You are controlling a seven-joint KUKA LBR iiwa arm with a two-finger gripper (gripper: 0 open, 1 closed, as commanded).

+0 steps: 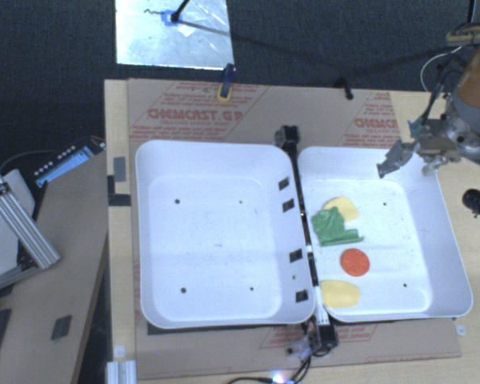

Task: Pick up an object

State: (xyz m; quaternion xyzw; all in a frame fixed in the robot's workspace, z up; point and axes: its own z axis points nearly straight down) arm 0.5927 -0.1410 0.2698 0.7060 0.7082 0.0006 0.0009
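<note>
**Arm hanging over the right bin's far corner**

Two white bins are sitting side by side on a brown board printed with red letters (198, 112), on a pale bench against dark carpet. The left bin (216, 294) is lying beside the right bin (432, 238), which is holding a yellow piece (342, 207), a green object (334, 229), a red disc (354, 262) and another yellow piece (340, 294), all crowding its left half. The gripper (390, 161) is hovering at that bin's far edge, carrying nothing; whether it is spread or pressed together is too blurred to tell. The arm is running off frame at right.
</note>
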